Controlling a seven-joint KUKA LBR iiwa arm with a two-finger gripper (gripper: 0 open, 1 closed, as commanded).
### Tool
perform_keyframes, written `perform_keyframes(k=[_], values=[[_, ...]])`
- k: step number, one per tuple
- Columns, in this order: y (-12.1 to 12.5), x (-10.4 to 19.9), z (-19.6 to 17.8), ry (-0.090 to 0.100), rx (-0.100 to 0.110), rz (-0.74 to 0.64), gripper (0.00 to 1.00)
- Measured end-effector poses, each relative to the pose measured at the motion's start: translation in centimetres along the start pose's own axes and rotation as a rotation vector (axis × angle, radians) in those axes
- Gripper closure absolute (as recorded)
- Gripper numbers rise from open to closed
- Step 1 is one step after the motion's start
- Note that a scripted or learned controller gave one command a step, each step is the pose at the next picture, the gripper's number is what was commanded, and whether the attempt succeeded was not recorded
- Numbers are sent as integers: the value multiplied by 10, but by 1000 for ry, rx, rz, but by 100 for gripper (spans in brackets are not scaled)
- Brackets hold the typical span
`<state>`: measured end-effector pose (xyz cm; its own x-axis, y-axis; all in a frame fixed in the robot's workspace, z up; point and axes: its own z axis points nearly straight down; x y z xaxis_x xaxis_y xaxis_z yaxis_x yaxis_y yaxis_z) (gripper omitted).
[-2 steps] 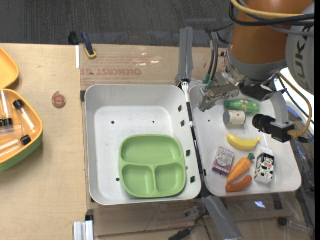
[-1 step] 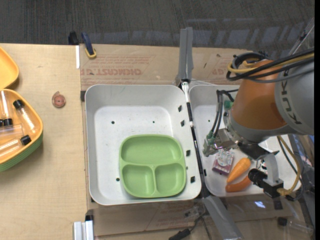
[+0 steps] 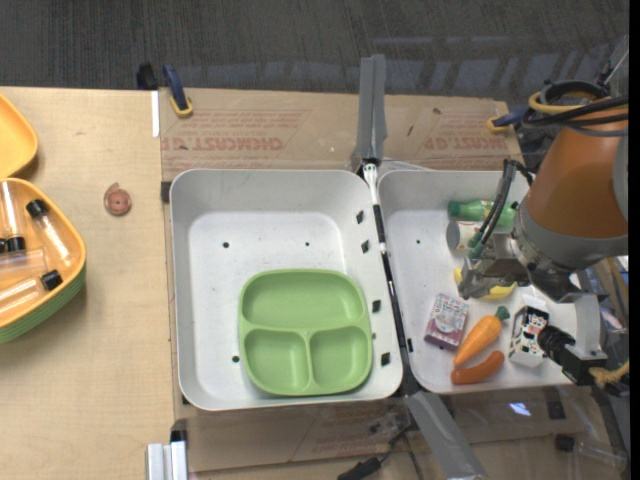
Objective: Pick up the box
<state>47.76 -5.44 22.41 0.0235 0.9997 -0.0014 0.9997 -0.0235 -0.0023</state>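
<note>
Box (image 3: 446, 321) lies flat in the right bin (image 3: 425, 213), just left of the carrot (image 3: 480, 334), while the fingers (image 3: 482, 280) hang low just above-right of the box, seemingly poised to grasp it, their spread impossible to tell.

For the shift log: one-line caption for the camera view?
Gripper low in right bin above small box and carrot; green tray in left bin.
</note>
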Motion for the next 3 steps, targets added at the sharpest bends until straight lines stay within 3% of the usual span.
perform_keyframes(k=[1,2,3], values=[[0,0,0,0,0,0,0],[1,-1,-8,-2,2,-1,100],[1,-1,-8,-2,2,-1,0]])
